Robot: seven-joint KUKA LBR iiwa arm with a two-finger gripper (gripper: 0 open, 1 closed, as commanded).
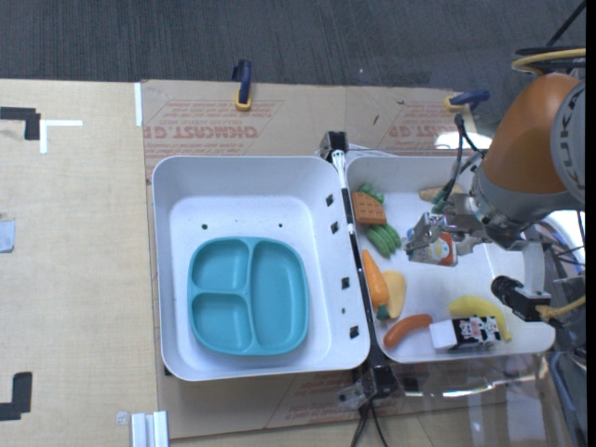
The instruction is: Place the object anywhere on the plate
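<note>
The left bin (244, 180) holds a teal divided plate (249, 296) near its front edge. In the right bin (424, 182), along the left wall, lie a waffle (369, 209), a green vegetable (384, 238), a carrot (374, 277) and a sausage (407, 330); a banana (480, 308) and a milk carton (468, 332) sit near the front right corner. The gripper (430, 238) hangs mid-bin against a red-and-white object (446, 250); whether it grasps it cannot be told.

A dark grey carpeted floor (279, 21) ran along the top of the view. Below it lay the pale wood counter (74, 250), marked with black tape pieces (23, 121). A printed brown cardboard sheet (279, 119) covered its middle, held at the far edge by a blue-and-yellow clamp (242, 84).
</note>
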